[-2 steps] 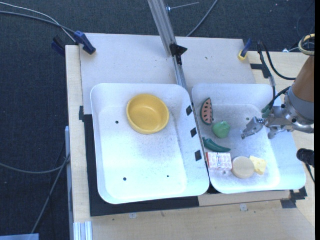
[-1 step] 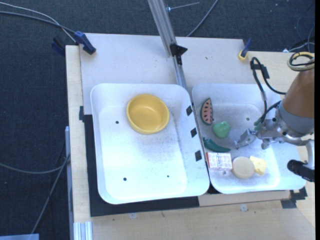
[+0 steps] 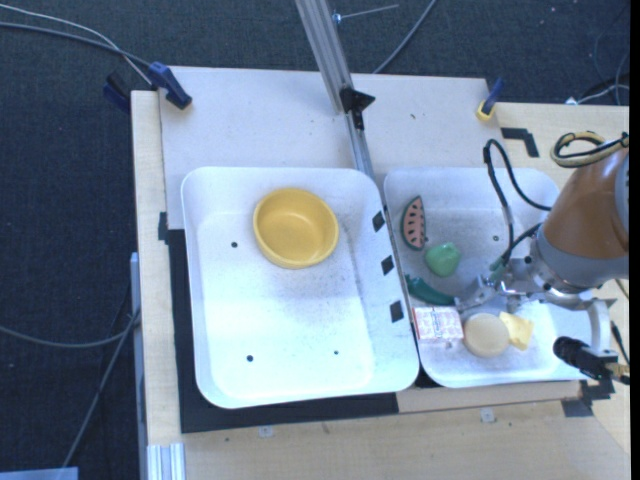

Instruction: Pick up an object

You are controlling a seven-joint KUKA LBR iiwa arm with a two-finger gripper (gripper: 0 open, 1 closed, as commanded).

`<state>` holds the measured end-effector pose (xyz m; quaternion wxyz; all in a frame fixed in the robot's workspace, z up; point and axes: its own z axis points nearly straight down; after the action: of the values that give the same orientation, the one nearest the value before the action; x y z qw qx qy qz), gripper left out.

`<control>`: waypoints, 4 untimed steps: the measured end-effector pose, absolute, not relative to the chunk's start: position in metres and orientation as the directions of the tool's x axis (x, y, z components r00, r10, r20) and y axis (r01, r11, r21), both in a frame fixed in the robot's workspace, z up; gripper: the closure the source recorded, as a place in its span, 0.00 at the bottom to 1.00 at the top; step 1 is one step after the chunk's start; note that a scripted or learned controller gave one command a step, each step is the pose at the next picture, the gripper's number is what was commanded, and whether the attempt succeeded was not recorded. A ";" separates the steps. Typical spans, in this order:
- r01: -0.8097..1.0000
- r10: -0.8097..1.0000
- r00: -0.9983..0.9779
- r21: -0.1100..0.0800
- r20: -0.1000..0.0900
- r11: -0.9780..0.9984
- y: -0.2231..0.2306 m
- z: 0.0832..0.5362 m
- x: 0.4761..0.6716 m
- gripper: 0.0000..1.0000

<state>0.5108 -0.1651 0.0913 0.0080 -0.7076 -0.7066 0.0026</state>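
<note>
Whether the gripper [image 3: 497, 286] is parted or closed cannot be told; a cream egg-shaped object [image 3: 487, 335] lies at its six o'clock, near.

Arm [image 3: 590, 218] angled downward, end effector [image 3: 497, 286] lowered.

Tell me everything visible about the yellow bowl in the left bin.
The yellow bowl is round, a plain, even yellow, and looks like smooth plastic. It sits upright, mouth up, with nothing visible inside. It rests on the floor of the left bin, in the far part near the bin's back wall, roughly midway across. Nothing touches it except the bin floor; the arm and the small items are over in the right bin.
</note>
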 end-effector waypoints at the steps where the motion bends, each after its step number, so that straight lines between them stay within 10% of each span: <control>1: 1.000 1.000 0.002 -0.004 0.007 -0.002 -0.165 0.107 0.513 1.00; 4: 1.000 1.000 -0.002 0.005 -0.001 0.002 -0.179 0.237 0.509 1.00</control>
<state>0.5095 -0.1790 0.2367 -0.0023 -0.7065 -0.7077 -0.0012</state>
